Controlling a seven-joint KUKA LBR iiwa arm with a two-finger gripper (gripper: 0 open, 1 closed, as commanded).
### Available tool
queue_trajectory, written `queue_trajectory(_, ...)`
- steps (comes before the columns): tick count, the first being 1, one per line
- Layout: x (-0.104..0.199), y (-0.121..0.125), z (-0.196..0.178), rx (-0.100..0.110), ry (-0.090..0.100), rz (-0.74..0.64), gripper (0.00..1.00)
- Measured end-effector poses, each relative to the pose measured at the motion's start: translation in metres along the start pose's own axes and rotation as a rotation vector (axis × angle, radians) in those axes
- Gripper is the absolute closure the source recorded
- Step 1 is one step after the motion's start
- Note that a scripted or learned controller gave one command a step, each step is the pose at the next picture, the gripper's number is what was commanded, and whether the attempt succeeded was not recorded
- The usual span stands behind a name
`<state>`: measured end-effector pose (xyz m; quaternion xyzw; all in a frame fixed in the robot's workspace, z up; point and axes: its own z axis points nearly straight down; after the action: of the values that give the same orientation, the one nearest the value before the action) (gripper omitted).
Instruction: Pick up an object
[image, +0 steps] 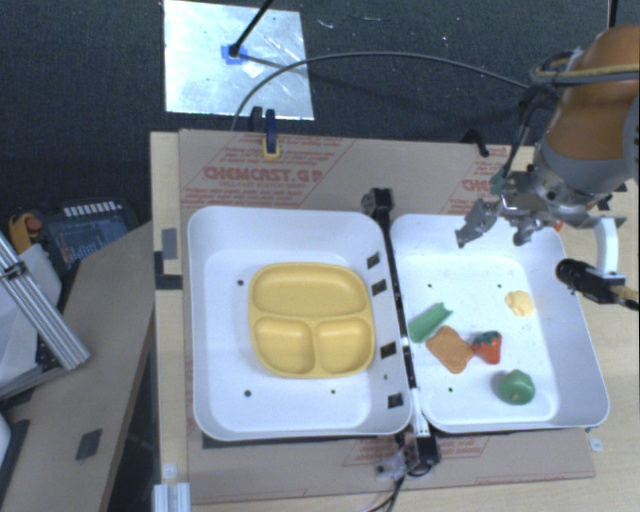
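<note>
- Two white bins sit side by side on the bench (300, 165).
- A yellow tray (308, 318) lies in the left bin (215, 330).
- The claw (497, 230) hangs spread open over the right bin's (570, 345) far edge, holding nothing.
- Small toys lie in that bin: green piece (429, 320), orange piece (450, 350), red piece (487, 346), green ball (516, 386).

Tray (305, 330) in left bin (215, 300), toys (470, 350) in right bin (570, 340)
</note>
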<state>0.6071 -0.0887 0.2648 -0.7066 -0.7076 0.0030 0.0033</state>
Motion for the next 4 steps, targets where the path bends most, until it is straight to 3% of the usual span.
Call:
queue_trajectory(1,0.0,0.002,-0.006,-0.01,-0.001,-0.002,0.0)
queue_trajectory(4,0.0,0.01,0.142,-0.007,0.0,0.001,0.0)
